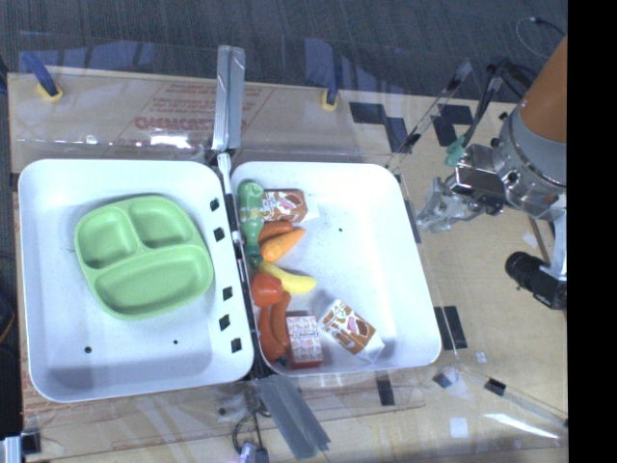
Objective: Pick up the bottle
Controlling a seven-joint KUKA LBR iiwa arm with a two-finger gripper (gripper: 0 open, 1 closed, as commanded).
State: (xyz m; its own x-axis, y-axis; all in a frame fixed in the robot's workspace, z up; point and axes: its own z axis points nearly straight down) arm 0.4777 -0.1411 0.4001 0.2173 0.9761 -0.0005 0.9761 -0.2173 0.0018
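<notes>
The bottle is green and lies at the back left of the right bin, against its left wall. A brown snack packet touches the bottle's right side. An orange carrot-like toy lies just in front of the bottle. My gripper hangs beyond the right rim of that bin, over the wooden bench and well to the right of the bottle. Nothing is visible in it.
A yellow banana, a red toy and two small cartons lie in the front of the right bin. The left bin holds a green divided plate. A grey divider bar stands between the bins at the back.
</notes>
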